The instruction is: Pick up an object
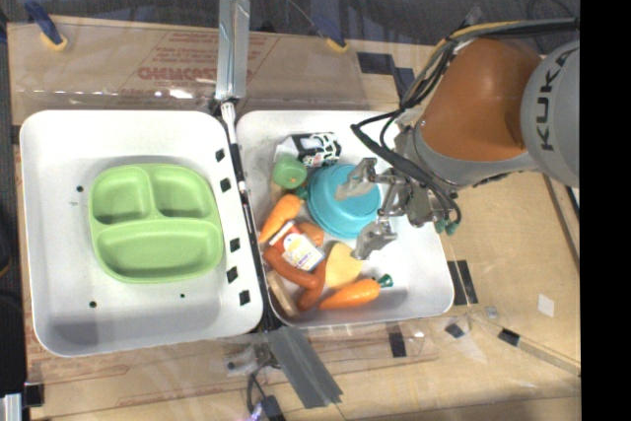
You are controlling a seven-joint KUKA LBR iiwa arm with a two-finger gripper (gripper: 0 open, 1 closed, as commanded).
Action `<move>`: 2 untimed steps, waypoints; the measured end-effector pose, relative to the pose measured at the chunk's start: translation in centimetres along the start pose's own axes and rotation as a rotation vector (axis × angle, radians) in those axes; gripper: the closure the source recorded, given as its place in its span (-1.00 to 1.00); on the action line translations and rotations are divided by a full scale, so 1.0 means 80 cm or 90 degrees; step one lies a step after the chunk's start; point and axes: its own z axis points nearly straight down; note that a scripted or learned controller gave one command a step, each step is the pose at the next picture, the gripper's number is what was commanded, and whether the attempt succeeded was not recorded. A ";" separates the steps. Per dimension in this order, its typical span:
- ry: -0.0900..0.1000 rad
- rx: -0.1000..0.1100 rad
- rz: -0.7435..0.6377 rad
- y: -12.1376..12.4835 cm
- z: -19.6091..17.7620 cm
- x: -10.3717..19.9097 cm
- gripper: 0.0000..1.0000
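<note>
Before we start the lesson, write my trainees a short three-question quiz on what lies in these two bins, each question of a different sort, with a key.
1. True or false: the green divided plate lies in the left bin.
2. Multiple choice: the gripper is over which bin? A) the left bin B) the right bin C) neither
3. Fill in the blank: the toy carrot lies near the right bin's ____ edge, below the blue bowl in the camera view.

Key
1. True.
2. B; it hovers beside the blue bowl, among the piled toy food.
3. Front, the edge nearest the bottom of the view.
</note>
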 end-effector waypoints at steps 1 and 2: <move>-0.003 -0.001 -0.197 0.102 0.010 -0.048 -1.00; -0.006 0.001 -0.200 0.103 -0.004 -0.050 1.00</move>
